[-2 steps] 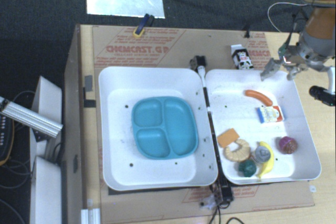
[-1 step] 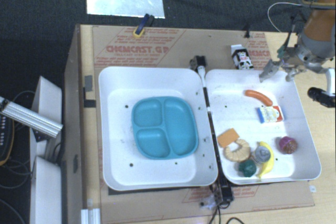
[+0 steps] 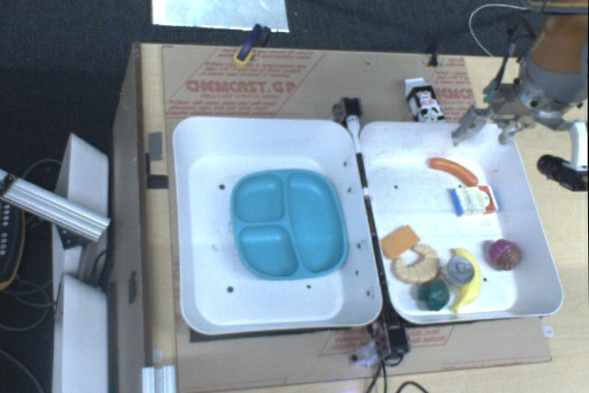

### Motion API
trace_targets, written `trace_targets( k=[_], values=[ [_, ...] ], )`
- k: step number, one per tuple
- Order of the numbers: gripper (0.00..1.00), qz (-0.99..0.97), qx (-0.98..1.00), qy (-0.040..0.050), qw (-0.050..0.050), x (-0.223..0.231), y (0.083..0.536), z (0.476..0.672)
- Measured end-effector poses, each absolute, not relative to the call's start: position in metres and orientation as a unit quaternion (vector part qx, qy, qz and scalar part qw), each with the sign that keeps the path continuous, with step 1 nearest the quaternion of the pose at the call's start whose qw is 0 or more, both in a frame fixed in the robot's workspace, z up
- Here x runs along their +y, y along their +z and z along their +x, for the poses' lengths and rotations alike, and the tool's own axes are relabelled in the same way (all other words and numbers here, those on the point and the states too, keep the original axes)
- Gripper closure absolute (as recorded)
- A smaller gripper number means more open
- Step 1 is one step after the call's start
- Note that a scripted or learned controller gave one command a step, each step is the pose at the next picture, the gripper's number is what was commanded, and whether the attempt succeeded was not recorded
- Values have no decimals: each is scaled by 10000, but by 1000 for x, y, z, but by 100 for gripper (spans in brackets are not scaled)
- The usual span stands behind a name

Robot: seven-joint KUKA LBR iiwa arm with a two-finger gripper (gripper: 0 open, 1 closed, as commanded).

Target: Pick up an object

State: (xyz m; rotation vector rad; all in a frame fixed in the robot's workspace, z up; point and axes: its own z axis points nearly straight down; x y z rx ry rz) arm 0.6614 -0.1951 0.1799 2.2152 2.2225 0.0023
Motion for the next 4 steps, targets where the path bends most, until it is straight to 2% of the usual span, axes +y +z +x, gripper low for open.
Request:
trace_targets(
  k=[1, 2, 3, 4],
  values=[
    [0, 7065, 7078, 3, 17, -207, 157, 669],
    [0, 7060, 7082, 10, 21, -207, 180, 669],
    [0, 7058, 7084, 4, 15, -206, 167, 669],
    [0, 7058, 7084, 9, 20, -206, 177, 669]
  ],
)
